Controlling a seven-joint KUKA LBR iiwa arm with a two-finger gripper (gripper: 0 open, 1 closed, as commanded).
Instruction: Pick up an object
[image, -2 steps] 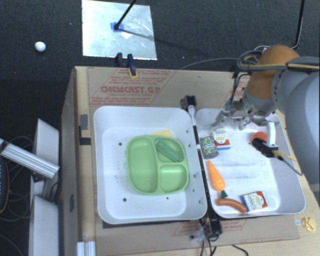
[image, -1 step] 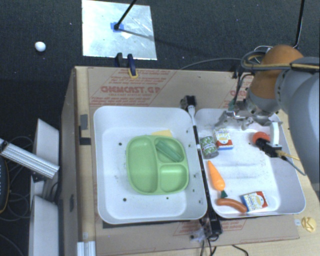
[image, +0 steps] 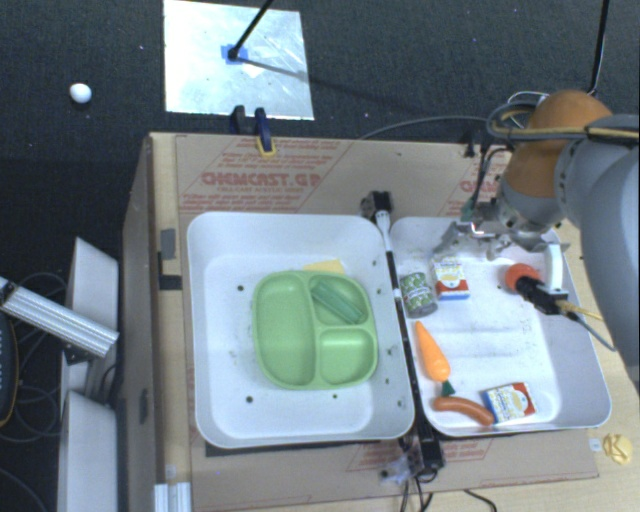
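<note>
My gripper (image: 478, 236) hangs over the back edge of the right bin (image: 585, 365), just behind a small white and red carton (image: 452, 279). Nothing shows in its grasp. In that bin there also lie a small green-labelled can (image: 416, 293), a carrot (image: 431, 351), a sausage (image: 462, 408), a second carton (image: 510, 402) at the front, and a round red-orange thing (image: 519, 276) to the gripper's right.
The left bin (image: 225, 300) bears a green divided plate (image: 300, 335) with a green item (image: 338, 300) in its back right compartment. A yellow piece (image: 324, 267) peeks out behind the plate. The arm covers the right bin's back right corner.
</note>
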